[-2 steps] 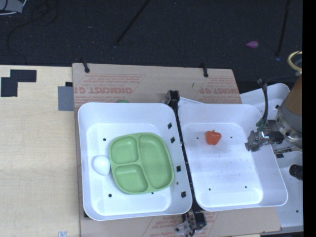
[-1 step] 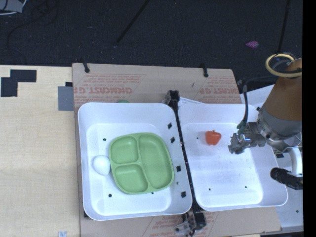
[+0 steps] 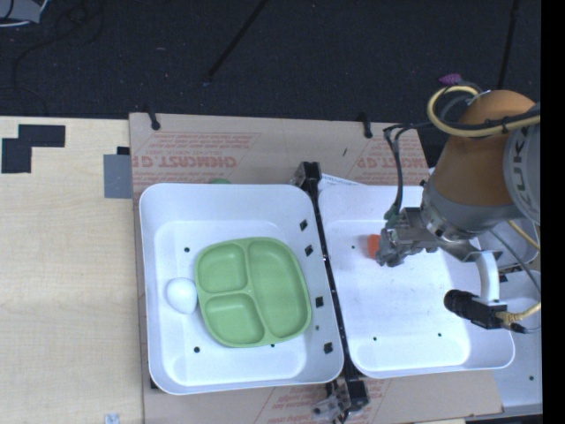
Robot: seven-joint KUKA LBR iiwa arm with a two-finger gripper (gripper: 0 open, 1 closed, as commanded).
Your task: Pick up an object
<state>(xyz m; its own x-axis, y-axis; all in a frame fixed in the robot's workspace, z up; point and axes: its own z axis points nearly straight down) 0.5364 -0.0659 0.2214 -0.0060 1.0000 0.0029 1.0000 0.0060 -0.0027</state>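
In the left bin (image 3: 159, 237), a green divided plate (image 3: 252, 290) fills the middle, with a white ball (image 3: 181, 295) touching its left edge; only the margins stay passable. The right bin's (image 3: 415, 352) floor lies open below the pincer (image 3: 388, 253), which crowds a small orange object (image 3: 373, 244).

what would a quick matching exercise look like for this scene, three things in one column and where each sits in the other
Things:
1. green divided plate
2. white egg
3. small orange-red object

Places:
A. right bin, beside the gripper
B. middle of the left bin
C. left bin, against the plate's left edge

Pairs: 1-B, 2-C, 3-A
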